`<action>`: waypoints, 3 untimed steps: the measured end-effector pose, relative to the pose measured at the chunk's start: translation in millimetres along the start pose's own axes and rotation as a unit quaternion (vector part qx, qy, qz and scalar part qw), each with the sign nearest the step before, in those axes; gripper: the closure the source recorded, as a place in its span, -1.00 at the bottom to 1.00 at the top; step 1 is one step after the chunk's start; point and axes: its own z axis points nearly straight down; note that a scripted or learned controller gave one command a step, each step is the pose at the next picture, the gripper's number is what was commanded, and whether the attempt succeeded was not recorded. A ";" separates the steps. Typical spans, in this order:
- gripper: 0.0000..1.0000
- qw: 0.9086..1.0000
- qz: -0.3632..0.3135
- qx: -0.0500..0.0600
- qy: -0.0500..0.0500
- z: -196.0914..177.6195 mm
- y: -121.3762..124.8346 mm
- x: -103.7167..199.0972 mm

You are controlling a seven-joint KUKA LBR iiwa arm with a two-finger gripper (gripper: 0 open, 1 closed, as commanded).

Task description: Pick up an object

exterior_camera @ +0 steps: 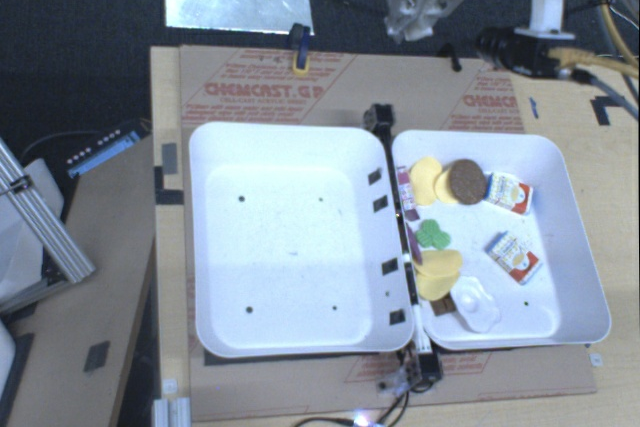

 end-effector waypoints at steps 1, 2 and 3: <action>1.00 1.000 0.001 0.008 -0.002 7.0 -51.1 29.6; 1.00 1.000 0.001 0.007 -0.002 8.0 -26.9 78.4; 1.00 1.000 0.001 0.009 -0.002 6.6 -103.6 95.0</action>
